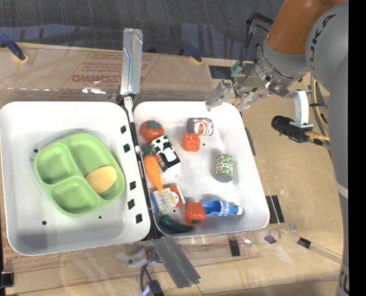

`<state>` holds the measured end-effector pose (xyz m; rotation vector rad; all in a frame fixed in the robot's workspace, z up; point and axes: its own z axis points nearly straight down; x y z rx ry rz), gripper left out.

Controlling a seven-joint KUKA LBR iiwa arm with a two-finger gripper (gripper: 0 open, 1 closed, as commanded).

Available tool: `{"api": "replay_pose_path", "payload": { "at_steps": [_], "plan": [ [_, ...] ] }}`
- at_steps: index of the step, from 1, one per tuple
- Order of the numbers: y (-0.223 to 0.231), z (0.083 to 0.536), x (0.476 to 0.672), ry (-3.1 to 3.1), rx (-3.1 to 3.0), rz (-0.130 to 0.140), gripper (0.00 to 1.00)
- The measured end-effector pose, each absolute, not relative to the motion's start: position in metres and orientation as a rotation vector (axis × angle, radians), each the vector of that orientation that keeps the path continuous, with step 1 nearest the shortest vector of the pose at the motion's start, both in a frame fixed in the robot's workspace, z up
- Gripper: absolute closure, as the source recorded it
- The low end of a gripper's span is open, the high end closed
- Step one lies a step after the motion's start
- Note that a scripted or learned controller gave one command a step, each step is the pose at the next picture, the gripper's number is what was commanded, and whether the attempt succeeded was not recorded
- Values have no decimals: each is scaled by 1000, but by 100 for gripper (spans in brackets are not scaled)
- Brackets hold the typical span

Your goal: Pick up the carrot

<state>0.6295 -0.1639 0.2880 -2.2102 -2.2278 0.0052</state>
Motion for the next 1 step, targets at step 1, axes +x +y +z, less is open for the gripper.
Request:
{"api": "replay_pose_path", "payload": {
  "at_steps": [1],
  "plan": [
    [-130, 151, 636, -2039, -2380, 9, 0]
  ]
}}
